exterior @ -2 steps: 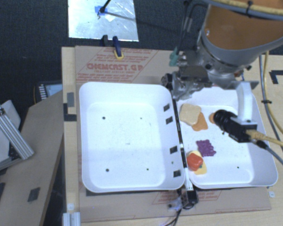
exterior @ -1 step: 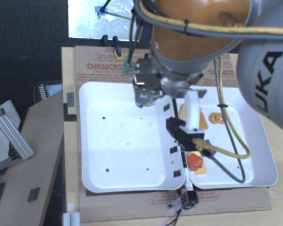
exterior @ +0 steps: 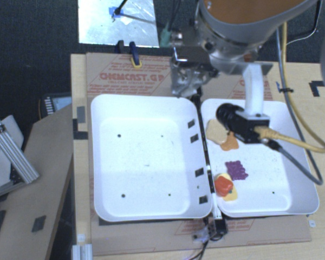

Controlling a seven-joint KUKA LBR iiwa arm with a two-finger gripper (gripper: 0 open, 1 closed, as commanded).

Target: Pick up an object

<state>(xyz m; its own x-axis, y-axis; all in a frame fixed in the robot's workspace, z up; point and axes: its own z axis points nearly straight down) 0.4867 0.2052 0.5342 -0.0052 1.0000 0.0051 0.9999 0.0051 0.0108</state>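
The right bin (exterior: pixel 276 172) holds several small objects near its left side: a tan flat piece (exterior: pixel 215 129), an orange piece (exterior: pixel 229 142), a purple knobbly piece (exterior: pixel 236 170), and a red-orange round object (exterior: pixel 223 184) lying on a yellow piece (exterior: pixel 231 195). My gripper (exterior: pixel 187 85) hangs above the far end of the divider between the two bins, behind and left of the tan piece. I see nothing in it. A black cylinder (exterior: pixel 235 122) on a white bracket juts from the wrist over the right bin, just right of the tan piece.
The left bin (exterior: pixel 146 161) lies beside the right one on a cardboard sheet (exterior: pixel 132 76). A yellow cable (exterior: pixel 292 141) runs from the black cylinder across the right bin. A blue-yellow clamp (exterior: pixel 134 56) sits at the cardboard's far edge. Metal framing (exterior: pixel 11 150) stands at the left.
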